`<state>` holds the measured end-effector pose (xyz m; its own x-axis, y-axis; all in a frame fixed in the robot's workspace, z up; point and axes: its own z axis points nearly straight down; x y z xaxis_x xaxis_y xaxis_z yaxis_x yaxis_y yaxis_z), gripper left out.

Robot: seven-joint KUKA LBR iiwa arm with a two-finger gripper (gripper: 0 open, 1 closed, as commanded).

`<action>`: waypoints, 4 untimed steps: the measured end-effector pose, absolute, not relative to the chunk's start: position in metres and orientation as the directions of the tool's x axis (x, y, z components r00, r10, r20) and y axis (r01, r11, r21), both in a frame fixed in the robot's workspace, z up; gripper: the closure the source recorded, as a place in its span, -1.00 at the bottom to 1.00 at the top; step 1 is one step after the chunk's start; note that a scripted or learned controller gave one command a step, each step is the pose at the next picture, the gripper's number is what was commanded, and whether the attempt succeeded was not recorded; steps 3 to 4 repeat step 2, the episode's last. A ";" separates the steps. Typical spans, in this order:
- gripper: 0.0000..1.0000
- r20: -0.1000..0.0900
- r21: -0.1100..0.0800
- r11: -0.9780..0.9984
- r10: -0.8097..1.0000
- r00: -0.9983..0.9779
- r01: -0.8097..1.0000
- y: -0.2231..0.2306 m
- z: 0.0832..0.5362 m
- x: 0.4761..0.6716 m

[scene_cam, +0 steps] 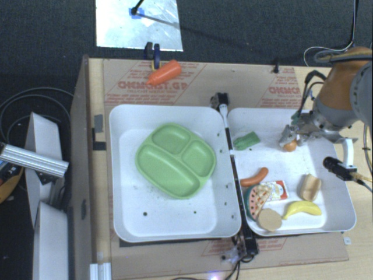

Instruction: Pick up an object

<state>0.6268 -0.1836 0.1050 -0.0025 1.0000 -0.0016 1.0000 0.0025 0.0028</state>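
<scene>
My gripper [289, 137] hangs low over the back of the right bin [349, 214], reaching in from the right. A small orange ball [289, 147] lies right at its tip, touching or nearly touching it. Elsewhere in that bin lie a green block [246, 140], a red sausage [254, 176], a pizza slice [263, 196], a round tan biscuit [270, 219], a banana [302, 209] and a bread roll [309, 186].
The left bin [125, 214] holds a green divided plate [175, 159]. An orange carrot [165, 73] lies on the cardboard behind the bins, beside a blue clamp [152, 51]. A black divider [232, 156] runs between the bins. A black cable part [338, 168] overhangs the right bin's right side.
</scene>
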 end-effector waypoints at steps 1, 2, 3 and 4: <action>1.00 0.002 0.003 0.009 1.000 -0.009 1.000 -0.104 0.158 0.605; 1.00 0.002 0.004 0.010 1.000 -0.010 1.000 -0.030 0.215 0.597; 1.00 0.002 0.004 0.010 1.000 -0.010 1.000 -0.030 0.215 0.597; 1.00 0.002 0.004 0.010 1.000 -0.010 1.000 -0.030 0.215 0.597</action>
